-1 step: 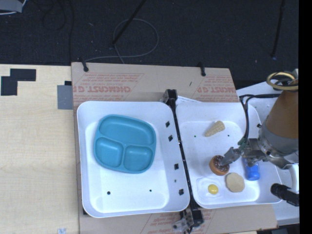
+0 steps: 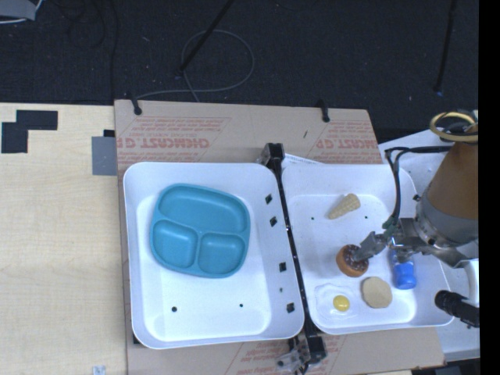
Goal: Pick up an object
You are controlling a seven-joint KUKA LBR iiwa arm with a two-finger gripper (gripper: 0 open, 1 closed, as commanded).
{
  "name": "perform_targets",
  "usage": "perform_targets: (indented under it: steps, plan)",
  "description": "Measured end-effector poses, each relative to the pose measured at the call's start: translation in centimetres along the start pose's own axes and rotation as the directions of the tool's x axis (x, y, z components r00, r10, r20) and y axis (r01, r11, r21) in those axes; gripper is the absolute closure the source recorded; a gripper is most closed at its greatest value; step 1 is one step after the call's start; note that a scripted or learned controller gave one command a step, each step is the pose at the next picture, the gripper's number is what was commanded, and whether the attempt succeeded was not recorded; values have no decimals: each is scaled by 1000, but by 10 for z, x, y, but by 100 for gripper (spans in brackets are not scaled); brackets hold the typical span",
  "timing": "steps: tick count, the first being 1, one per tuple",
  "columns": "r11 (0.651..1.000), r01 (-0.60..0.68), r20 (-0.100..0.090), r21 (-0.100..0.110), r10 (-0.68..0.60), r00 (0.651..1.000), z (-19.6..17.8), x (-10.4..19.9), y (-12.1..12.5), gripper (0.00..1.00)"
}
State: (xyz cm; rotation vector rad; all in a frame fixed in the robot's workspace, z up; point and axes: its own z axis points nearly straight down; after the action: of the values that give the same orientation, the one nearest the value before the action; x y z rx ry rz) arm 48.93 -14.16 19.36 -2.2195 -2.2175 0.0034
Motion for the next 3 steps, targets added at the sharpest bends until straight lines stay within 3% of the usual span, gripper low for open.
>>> perform_targets:
  steps: [1,2,3]
  plan:
    - [1000,1,-2,5,-1,1000,63,3,4,0]
    - [1000,-3,1,-12,3,1000,101,1,8,0]
    - [1000,-4,-5,-23,4,1000,87,4,13,100]
